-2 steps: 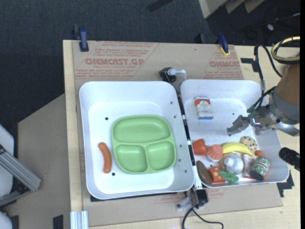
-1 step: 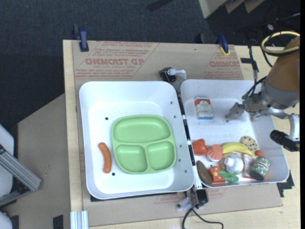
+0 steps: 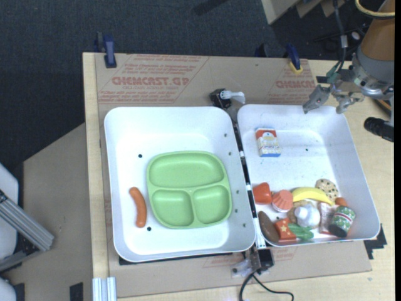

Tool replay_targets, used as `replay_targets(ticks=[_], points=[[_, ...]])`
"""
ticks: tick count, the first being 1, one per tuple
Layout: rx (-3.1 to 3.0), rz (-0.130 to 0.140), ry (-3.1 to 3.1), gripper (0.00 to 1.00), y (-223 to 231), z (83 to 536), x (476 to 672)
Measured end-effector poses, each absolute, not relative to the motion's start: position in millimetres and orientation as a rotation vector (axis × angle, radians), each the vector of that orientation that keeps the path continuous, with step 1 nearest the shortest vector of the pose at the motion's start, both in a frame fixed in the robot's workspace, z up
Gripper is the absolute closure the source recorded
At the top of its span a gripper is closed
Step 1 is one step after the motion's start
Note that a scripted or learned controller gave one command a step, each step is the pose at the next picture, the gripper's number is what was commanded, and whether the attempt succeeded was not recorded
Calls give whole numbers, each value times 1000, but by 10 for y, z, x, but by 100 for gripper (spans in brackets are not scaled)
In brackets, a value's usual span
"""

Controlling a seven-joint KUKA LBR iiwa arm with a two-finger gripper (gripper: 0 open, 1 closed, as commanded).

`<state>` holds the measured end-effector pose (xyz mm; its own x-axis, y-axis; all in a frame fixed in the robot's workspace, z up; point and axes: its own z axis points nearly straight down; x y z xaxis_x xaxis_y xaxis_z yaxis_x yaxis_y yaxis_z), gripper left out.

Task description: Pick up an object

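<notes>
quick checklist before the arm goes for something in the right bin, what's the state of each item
1. End effector above the right bin, over its far rim: ok.
2. End effector carries nothing: ok, its fingers look open with nothing between them.
3. A target stands alone: ok, the small carton lies apart from the rest.
4. Near corner easy to pick from: not ok, the banana, cookie and other toys crowd together, touching.
5. Left bin contents out of the way: ok, green divided plate and sausage lie there.
</notes>
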<state>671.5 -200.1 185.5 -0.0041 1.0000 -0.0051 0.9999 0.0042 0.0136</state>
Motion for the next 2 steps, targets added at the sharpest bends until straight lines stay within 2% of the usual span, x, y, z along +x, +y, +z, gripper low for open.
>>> replay_targets(ticks=[1,2], points=[[2231,-8,2227,0,-1738,1371,5660],[2232,-5,2219,0,-1858,848,4747]])
